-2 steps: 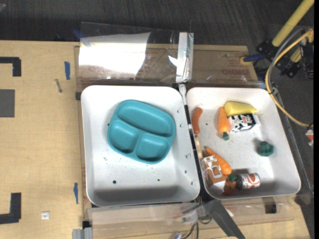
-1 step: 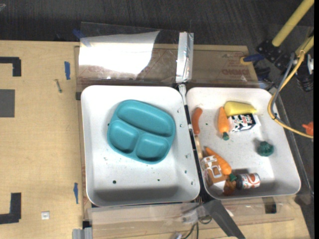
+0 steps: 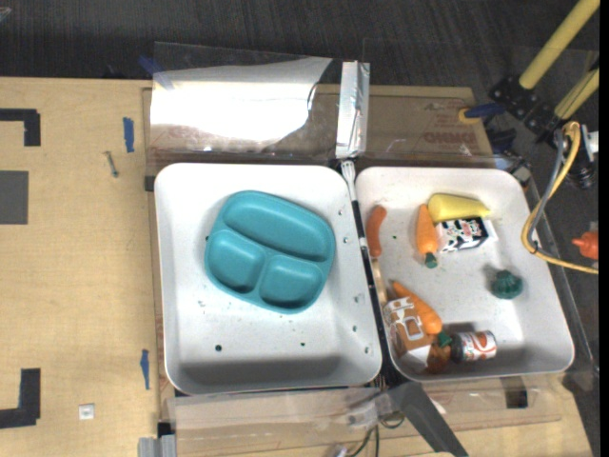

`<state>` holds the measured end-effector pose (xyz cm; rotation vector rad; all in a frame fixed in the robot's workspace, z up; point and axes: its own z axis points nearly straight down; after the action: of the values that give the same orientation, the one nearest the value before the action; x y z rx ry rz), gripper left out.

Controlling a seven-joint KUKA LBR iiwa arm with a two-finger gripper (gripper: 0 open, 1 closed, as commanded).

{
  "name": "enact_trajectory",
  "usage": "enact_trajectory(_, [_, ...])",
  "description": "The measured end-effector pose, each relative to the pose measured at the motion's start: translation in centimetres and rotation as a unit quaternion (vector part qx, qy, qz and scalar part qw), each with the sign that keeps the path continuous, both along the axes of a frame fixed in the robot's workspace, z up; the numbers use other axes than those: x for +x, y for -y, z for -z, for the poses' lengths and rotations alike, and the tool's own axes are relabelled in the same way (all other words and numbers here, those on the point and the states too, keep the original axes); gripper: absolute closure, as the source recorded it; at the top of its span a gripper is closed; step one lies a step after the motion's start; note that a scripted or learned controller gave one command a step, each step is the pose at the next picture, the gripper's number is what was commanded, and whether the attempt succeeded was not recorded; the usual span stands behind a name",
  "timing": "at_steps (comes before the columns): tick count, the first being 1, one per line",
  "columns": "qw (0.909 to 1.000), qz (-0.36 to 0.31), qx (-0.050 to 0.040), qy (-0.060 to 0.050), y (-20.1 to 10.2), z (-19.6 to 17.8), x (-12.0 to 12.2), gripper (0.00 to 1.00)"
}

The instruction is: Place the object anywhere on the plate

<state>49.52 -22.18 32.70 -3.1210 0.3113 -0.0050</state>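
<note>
1. The brown surface (image 3: 67, 255) carries the left bin (image 3: 181, 350).
2. A teal plate (image 3: 271, 248) with three compartments lies near the middle of that bin.
3. The right bin (image 3: 542, 331) sits rim to rim with the left one. It holds every loose object: an orange piece (image 3: 377, 228) by its left wall, a carrot (image 3: 425, 231), a yellow piece (image 3: 457, 205) touching a small carton (image 3: 463, 234), a green piece (image 3: 506, 284), and a can (image 3: 473, 345) lying on its side.
4. I cannot tell which object is the task's.
5. I cannot tell the end effector's opening or what it has hold of.
</note>
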Motion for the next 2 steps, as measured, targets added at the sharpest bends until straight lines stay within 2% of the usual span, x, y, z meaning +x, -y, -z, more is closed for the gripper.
enact_trajectory(1, [1.0,-0.001,0.0027,0.003,-0.2,-1.0,0.2,1.0])
enact_trajectory(2, [0.9826,0.186,0.0012,-0.002,-0.2,-5.3,10.7,1.0])
